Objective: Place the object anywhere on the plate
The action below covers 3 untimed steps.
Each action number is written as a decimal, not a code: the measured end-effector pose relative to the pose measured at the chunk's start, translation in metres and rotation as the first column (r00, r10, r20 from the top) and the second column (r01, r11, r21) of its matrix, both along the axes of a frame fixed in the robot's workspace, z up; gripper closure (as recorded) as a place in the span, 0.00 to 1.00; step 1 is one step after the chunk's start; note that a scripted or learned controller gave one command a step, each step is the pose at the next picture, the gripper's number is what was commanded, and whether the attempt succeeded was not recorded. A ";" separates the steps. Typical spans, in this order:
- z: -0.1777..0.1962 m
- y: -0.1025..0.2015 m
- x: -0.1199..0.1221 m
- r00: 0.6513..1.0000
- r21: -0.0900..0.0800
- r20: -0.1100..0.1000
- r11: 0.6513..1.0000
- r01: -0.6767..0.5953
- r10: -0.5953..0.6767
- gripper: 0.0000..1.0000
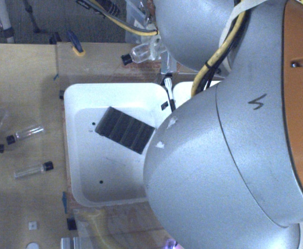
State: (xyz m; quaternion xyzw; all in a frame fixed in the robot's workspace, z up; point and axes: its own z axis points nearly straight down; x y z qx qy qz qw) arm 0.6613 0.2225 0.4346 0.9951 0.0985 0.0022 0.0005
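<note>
A: What's my feed got?
B: The arm bulks over the right side. Left bin holds a dark ribbed slab, lying tilted near the far wall.
A: Claw state?
B: I can't tell; the arm covers it.
A: Bench?
B: It's tan wood, with clear vials lying left of the bin and yellow cables running at the back.
</note>
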 end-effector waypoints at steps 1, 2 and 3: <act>0.000 0.000 0.000 1.000 0.000 -0.001 1.000 0.000 0.000 0.00; 0.009 -0.001 0.001 1.000 0.000 0.002 1.000 0.003 -0.003 1.00; 0.000 -0.004 -0.076 1.000 -0.001 -0.006 1.000 -0.004 0.004 1.00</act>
